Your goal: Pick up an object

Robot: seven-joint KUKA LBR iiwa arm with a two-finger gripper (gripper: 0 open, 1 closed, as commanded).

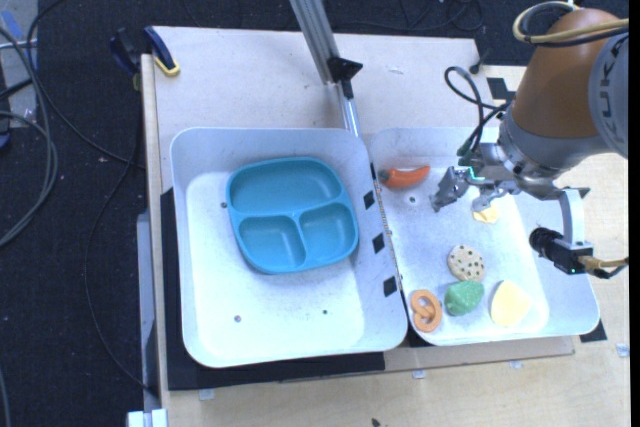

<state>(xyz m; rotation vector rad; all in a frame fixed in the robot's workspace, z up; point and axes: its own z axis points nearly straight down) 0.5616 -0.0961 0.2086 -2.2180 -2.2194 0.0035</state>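
Note:
The right bin [560,315] holds several small items. An orange carrot-like piece [405,177] lies at its back left. Near the front sit a speckled cookie [465,262], a green lump [463,298], an orange pretzel [425,310] and a yellow wedge [509,303]. A small pale yellow piece [487,212] lies partly under the wrist. My gripper [450,189] hangs over the bin's back half, just right of the orange piece, open with nothing between its fingers.
The left bin [200,315] holds a blue divided plate [292,214]. A slanted metal pole [310,5] rises from the bench behind the bins. Black clips [382,242] line the wall between the bins. A cable loops beside the wrist [470,95].

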